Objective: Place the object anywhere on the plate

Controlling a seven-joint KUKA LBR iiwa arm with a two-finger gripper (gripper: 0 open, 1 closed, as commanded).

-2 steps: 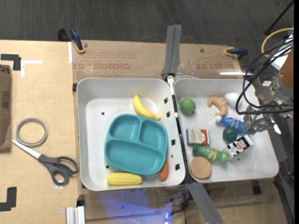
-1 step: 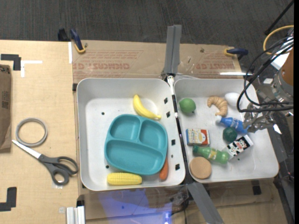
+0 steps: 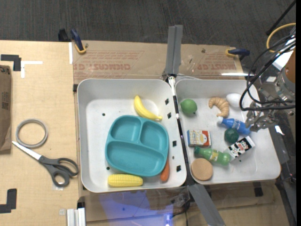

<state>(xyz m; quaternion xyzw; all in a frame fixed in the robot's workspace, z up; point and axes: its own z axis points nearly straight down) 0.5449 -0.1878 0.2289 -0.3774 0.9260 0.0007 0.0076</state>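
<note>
A teal divided plate (image 3: 137, 146) lies in the left bin (image 3: 89, 126). Around it are a banana (image 3: 146, 108) at its far edge, a corn cob (image 3: 124, 180) at its near edge and a carrot (image 3: 164, 172) by its near right corner. My gripper (image 3: 254, 122) hangs low over the right side of the right bin (image 3: 268, 168). It is just right of a blue bottle (image 3: 233, 124) and above a dark green ball (image 3: 231, 135) and a black-and-white carton (image 3: 241, 148). I see nothing held in it.
The right bin also holds a green lime (image 3: 188, 107), a croissant (image 3: 220, 105), a white egg (image 3: 233, 99), a small box (image 3: 198, 138), a green bottle (image 3: 213, 155) and a round tan bun (image 3: 202, 169). Scissors (image 3: 49, 163) and a tape roll (image 3: 31, 132) lie on the bench at left.
</note>
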